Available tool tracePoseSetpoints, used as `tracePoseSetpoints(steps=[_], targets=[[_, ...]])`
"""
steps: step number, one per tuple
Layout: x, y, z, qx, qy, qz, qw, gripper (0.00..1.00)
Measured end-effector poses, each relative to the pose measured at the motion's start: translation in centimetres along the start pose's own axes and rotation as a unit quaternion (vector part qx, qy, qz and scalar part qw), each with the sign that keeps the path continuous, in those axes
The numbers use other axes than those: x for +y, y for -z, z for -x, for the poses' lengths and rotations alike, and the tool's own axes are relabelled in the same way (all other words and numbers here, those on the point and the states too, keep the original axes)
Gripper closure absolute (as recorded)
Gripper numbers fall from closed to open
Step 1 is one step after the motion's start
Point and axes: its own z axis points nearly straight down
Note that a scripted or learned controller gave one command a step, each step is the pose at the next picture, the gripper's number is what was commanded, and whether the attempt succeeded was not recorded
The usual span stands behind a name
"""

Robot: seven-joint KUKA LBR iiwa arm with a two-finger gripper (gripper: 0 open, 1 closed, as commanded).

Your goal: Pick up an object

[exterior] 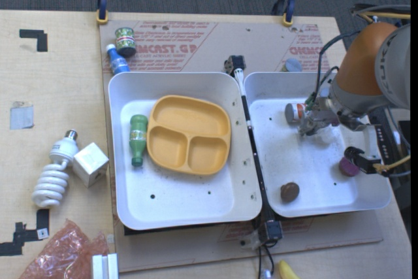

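Note:
In the right bin [326,196] a small grey can with a red band [294,113] lies near the back left. A brown round lump [289,191] sits near the front left, and a purple object [348,166] lies at the right side, partly under a black part of the arm. My gripper [311,123] hangs low over the bin floor just right of the can, close to it or touching it. Nothing shows held in it. In the left bin [176,206] are a yellow divided tray [189,134] and a green bottle [138,139] beside the tray's left edge.
The arm's grey body and orange band [366,62] cover the right bin's back right corner, with cables around it. Outside the bins lie a small bottle with a blue cap [119,49], a spiral light bulb [53,172], a white cube [91,163] and a red mesh bag [62,251].

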Motion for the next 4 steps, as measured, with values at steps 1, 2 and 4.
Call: tracePoseSetpoints(steps=[1,2,4], targets=[[0.0,0.0,0.0,0.000,0.000,0.000,1.0000,0.00],[0.7,10.7,7.3,-0.001,-0.001,0.000,1.0000,0.00],[6.4,5.9,7.2,-0.001,0.002,0.001,1.0000,0.00]])
